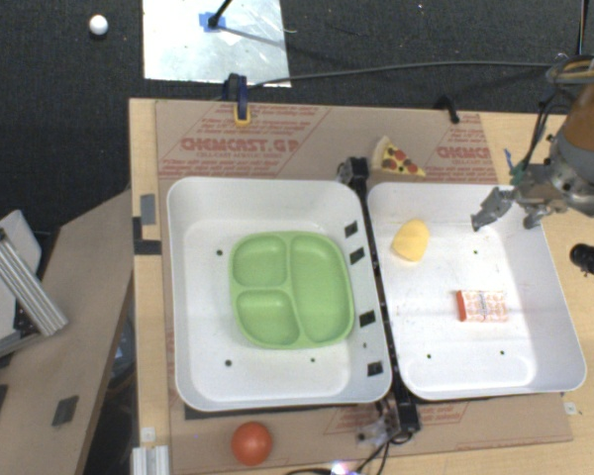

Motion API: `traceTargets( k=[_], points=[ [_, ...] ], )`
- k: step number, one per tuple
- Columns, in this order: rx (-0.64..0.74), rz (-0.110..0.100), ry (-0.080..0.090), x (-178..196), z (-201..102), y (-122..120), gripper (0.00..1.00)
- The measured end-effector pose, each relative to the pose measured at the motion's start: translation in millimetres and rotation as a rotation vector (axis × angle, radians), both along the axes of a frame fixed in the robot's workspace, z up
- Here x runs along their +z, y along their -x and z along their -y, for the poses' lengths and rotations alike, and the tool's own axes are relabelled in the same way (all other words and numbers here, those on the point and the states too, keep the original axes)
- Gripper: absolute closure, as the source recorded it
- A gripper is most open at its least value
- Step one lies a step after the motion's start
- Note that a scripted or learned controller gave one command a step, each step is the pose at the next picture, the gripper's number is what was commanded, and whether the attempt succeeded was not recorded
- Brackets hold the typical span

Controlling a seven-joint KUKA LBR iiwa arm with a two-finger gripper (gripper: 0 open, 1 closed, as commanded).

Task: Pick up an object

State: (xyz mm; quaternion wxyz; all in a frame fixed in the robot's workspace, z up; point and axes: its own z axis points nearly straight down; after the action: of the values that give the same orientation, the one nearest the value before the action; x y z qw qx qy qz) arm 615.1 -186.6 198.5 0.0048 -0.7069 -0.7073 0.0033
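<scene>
Camera view shows the gripper (512, 212) at the frame's right, fingers spread wide, holding nothing, over the right bin (544, 364). Left of it lies a yellow lump (411, 240); lower, a small red-and-white packet (482, 306).

Gripper (508, 209): over right bin's (554, 295) far edge
Lump (411, 240): left of gripper, in right bin
Packet (483, 306): nearer than gripper, same bin
Divided tray (290, 288): far left, in left bin (203, 265)
</scene>
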Motion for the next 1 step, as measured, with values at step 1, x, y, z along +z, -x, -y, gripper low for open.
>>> traceTargets(
  k=[1],
  points=[
    [0.003,0.013,0.003,8.4,-0.5,-3.0,0.00]
  ],
)
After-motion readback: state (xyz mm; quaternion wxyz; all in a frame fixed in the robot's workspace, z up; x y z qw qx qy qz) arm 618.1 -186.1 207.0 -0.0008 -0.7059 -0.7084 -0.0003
